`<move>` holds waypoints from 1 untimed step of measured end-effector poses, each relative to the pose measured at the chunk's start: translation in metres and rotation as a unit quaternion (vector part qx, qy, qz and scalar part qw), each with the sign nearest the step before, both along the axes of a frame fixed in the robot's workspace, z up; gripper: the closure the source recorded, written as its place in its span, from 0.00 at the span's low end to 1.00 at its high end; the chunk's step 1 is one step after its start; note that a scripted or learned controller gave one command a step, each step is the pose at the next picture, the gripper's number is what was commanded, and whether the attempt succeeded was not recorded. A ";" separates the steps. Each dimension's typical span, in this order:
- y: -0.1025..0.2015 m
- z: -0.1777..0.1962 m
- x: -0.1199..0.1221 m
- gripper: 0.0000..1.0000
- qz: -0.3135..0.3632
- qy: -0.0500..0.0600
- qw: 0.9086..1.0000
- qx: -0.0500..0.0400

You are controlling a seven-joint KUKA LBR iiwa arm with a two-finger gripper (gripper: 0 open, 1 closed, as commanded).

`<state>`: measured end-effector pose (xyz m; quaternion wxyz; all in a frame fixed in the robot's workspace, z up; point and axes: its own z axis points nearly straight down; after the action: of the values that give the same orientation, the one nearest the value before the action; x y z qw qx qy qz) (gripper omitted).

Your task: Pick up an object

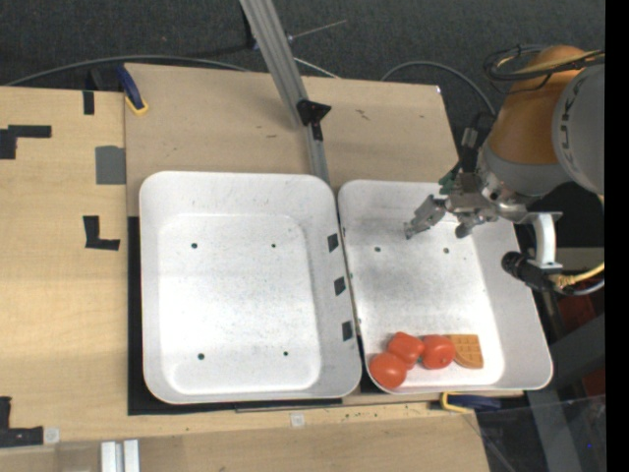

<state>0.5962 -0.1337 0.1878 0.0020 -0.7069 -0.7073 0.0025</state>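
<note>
Camera view has my gripper [440,220] spread wide and holding nothing, over the far end of the right bin [413,278]. The red pieces [408,353] and orange waffle [468,351] cluster at its near edge, well apart from me, across bare white floor.

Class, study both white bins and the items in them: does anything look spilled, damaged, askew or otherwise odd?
Nothing stands out. The red pieces and the orange waffle-like piece sit bunched in the near corner of the right bin, all inside its rim. The end effector hangs over that bin's far end, apart from them. The left bin sits square beside it.
</note>
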 end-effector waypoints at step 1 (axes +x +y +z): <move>0.007 -0.046 -0.002 0.00 0.000 0.000 1.000 0.000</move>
<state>0.5940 -0.1263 0.1417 0.0024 -0.7066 -0.7076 0.0023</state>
